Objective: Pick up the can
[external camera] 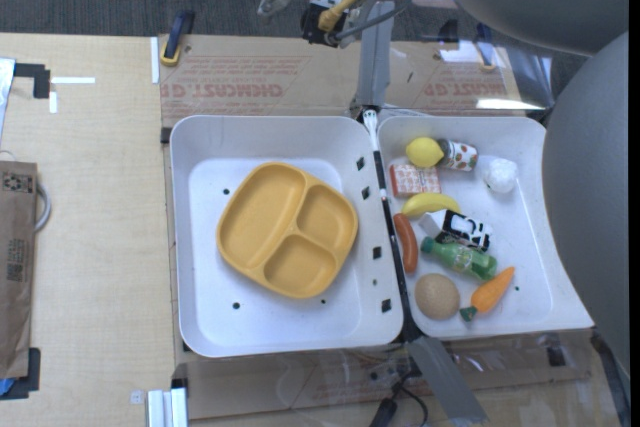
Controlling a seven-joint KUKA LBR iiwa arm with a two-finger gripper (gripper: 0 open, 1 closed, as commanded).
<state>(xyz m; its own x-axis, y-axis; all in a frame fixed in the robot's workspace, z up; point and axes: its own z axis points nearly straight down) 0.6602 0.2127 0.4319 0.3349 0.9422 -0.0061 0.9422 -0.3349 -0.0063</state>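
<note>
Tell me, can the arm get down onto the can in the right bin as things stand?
Probably yes. The can lies uncovered at the right bin's left side, open from above. But it is crowded: the lemon and banana sit close, and the bin wall is near.

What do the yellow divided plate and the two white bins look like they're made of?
The yellow divided plate looks like moulded plastic with a matte finish: one even colour, soft rounded ridges between its three compartments, no sharp glare. The left bin and right bin seem to be thin formed plastic, smooth and slightly glossy, with rounded corners and curved walls, though coated metal can't be ruled out.
</note>
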